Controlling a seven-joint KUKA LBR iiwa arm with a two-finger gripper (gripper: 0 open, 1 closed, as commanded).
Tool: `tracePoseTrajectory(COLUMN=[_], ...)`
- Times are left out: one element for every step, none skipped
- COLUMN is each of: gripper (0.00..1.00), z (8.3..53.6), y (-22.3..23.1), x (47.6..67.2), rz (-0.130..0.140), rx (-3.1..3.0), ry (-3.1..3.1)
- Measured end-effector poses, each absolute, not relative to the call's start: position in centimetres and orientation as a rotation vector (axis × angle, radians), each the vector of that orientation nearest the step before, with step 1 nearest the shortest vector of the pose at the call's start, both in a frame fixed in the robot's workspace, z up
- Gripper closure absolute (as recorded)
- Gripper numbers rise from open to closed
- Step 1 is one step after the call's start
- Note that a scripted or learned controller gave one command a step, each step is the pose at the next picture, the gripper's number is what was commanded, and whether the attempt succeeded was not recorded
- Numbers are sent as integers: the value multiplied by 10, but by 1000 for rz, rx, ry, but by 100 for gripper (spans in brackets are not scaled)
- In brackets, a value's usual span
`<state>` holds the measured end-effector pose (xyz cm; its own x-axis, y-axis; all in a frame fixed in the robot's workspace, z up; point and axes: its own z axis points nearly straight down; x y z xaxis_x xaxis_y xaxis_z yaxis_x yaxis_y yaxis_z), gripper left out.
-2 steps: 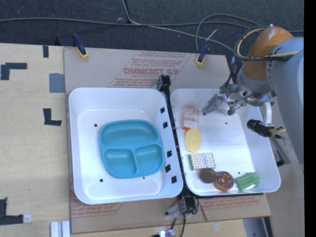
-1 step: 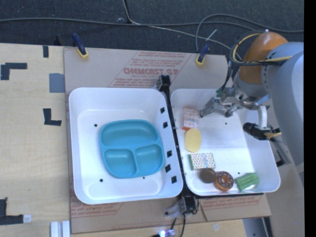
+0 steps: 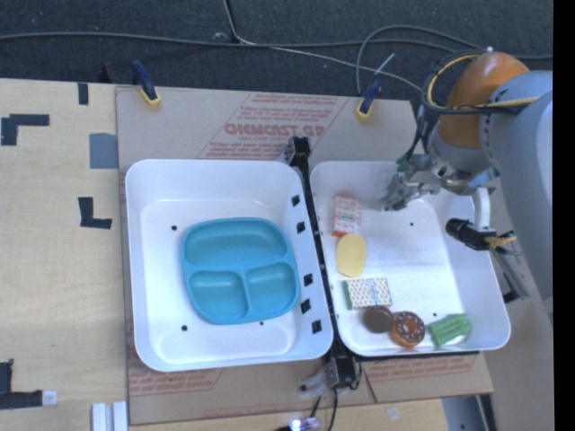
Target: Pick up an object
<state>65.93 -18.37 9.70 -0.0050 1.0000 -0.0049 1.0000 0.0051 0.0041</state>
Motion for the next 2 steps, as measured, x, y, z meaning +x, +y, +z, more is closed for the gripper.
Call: tracePoseTrajectory(gripper=[100,100], z=[141,195], y=[-178,-187], x=[663,659], rz=[3,3], rx=[2217,2217], ry=[2222,2220])
